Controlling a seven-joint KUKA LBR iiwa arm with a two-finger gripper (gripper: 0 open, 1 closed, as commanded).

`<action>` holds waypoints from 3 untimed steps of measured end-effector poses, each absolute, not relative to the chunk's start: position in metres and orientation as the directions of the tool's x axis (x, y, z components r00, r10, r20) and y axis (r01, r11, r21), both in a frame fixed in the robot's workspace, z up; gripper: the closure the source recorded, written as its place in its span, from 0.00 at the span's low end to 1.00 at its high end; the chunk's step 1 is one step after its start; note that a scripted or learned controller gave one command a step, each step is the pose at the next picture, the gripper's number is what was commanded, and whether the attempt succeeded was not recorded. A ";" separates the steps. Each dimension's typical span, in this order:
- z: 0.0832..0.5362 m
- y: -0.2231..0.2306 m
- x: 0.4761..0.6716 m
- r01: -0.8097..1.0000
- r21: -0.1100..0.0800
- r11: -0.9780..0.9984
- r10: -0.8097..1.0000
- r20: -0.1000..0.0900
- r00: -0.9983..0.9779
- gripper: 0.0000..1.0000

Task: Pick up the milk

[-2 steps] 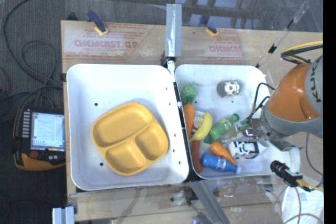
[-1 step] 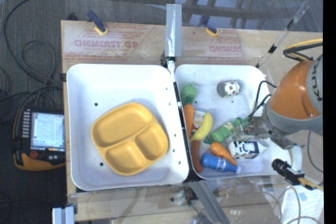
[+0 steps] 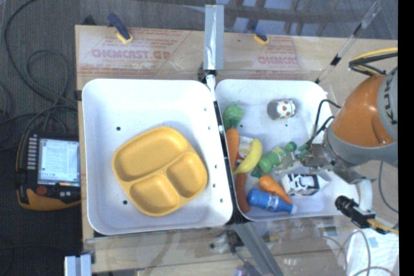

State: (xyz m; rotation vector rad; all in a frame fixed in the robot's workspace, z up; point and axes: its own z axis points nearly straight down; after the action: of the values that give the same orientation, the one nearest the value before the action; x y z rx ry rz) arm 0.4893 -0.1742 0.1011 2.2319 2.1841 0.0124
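Front edge of the right bin (image 3: 321,207): blue bottle (image 3: 268,201) lies on its side against the front wall, cap pointing right. An orange carrot (image 3: 274,186) lies just above it, touching or nearly so.

Milk (image 3: 302,183): small white carton with black cow patches, lying flat on the bin floor just right of that carrot, toward the bin's right side. Its upper edge sits under the gripper (image 3: 315,158), which hangs directly over or against it. Gripper state: cannot tell, since the wrist body and cables hide the tip. No sign that the carton is lifted; it looks to be resting on the floor.

Mid bin: banana (image 3: 249,156) leans across a long carrot (image 3: 235,155) that runs along the divider wall. A green bottle (image 3: 279,156) lies between banana and gripper, crowding the milk's upper left. That clutter likely explains the approach from the open right side.

Further back: green vegetable (image 3: 232,115) at the divider, small round white and red item (image 3: 282,109) alone near the back wall.

Left bin (image 3: 103,106) holds a yellow divided plate (image 3: 160,170), well apart from the action.

Risk, as a judgement: the green bottle may get nudged or pinched along with the milk.
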 end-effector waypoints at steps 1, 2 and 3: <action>0.109 -0.173 0.489 1.000 0.017 -0.021 1.000 -0.006 0.021 1.00; 0.109 -0.173 0.489 1.000 0.016 -0.021 1.000 -0.006 0.021 0.00; 0.091 -0.179 0.488 0.998 0.012 0.058 0.998 -0.003 -0.058 0.00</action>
State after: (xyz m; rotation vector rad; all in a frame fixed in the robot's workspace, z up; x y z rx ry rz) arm 0.4883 -0.1794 0.0912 2.1490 2.2770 0.0108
